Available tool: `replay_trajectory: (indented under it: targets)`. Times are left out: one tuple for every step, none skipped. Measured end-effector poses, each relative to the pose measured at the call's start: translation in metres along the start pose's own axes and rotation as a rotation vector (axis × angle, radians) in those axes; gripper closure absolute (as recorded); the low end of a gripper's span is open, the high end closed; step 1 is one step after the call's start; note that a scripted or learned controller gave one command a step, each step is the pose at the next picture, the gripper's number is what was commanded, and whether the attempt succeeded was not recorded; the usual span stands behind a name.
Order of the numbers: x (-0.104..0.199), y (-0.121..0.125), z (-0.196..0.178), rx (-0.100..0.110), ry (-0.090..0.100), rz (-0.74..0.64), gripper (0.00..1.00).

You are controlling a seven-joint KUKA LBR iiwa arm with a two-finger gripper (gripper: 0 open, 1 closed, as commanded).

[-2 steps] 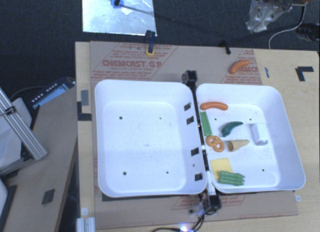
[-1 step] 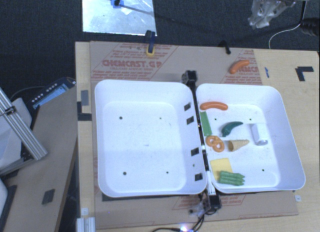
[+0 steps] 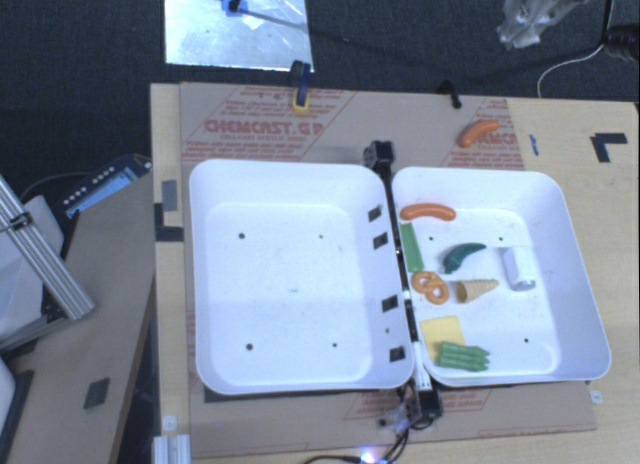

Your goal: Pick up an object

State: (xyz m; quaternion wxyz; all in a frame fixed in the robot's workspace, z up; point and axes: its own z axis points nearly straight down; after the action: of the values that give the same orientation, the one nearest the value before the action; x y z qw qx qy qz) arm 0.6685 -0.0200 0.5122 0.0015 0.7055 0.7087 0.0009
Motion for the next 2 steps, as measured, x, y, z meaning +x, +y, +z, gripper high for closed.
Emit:
replay_trajectory:
  targets:
    - [-0.003, 0.000, -0.024, -0.001, 0.000, 0.000, 1.00]
    - [-0.064, -0.001, -0.016, 0.001, -0.001, 0.006, 1.00]
